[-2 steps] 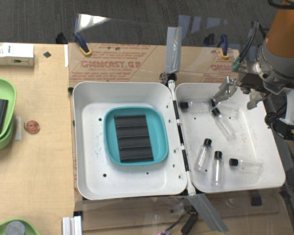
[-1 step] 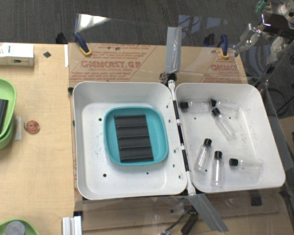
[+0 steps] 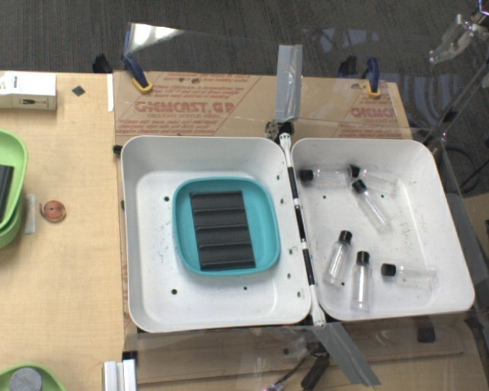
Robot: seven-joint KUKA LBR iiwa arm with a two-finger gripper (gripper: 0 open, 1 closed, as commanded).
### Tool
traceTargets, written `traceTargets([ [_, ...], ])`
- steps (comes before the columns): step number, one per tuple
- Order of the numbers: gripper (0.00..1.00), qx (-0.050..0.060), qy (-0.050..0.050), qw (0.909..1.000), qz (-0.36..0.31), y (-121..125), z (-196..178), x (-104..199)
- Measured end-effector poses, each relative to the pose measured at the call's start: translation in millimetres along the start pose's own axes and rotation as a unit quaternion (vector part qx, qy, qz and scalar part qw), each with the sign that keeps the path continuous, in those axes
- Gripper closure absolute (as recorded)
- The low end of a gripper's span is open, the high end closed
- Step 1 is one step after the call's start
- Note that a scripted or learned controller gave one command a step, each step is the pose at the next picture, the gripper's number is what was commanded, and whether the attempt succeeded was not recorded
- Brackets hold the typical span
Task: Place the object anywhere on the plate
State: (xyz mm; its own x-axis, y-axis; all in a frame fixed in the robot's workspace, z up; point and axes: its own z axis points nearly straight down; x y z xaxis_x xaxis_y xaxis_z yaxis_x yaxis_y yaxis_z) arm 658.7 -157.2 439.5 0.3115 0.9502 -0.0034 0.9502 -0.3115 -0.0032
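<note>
A teal square plate (image 3: pixel 269 218) lies in the left white bin (image 3: pixel 147 243). A black ridged insert (image 3: pixel 221 226) covers the plate's middle. Several clear vials with black caps are scattered in the right white bin (image 3: pixel 440 218). One vial (image 3: pixel 326 175) lies flat near the bin's far left. Another vial (image 3: pixel 372 204) lies on a diagonal just right of it. Two vials (image 3: pixel 337 259) (image 3: pixel 360 280) lie side by side near the front. One more vial (image 3: pixel 409 274) lies crosswise at the front right.
A cardboard sheet (image 3: pixel 187 104) is clamped behind the bins. Green dishes (image 3: pixel 4 194) sit at the left edge of the wooden bench, with a small round orange piece (image 3: pixel 54 210) beside them. A metal stand (image 3: pixel 456 43) rises at the far right.
</note>
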Motion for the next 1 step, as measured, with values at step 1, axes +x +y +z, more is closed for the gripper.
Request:
traceTargets([
  [1, 0.0, 0.0, 0.0, 0.9973, 0.074, 3.0, 0.0, -51.7],
])
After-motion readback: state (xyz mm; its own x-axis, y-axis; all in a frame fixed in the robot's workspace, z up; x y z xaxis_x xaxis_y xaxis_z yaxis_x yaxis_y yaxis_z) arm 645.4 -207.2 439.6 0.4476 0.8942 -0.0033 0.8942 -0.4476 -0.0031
